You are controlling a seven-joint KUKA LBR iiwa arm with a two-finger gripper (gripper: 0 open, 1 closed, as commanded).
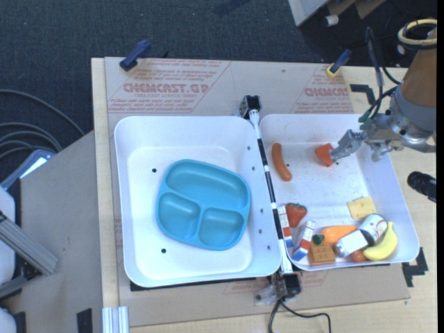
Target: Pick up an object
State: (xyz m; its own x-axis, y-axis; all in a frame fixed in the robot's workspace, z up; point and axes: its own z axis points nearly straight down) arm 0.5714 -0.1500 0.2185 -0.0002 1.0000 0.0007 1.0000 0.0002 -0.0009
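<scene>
The gripper (340, 151) sits over the upper part of the right bin (388, 186), one finger touching a small orange-red block (323, 155) — chunky, roughly cubic, matte. Whether the fingers are parted or closed cannot be told. The block lies on the bin floor, right of the hot dog (280, 161) (well apart from the cluttered lower corner).

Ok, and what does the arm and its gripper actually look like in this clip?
The arm enters from the view's right: a rounded silver-grey wrist section below a broad orange-brown band. Black cables run along it near the bench edge. The gripper at its end is small, grey metal, with slim fingers reaching over the right bin.
</scene>
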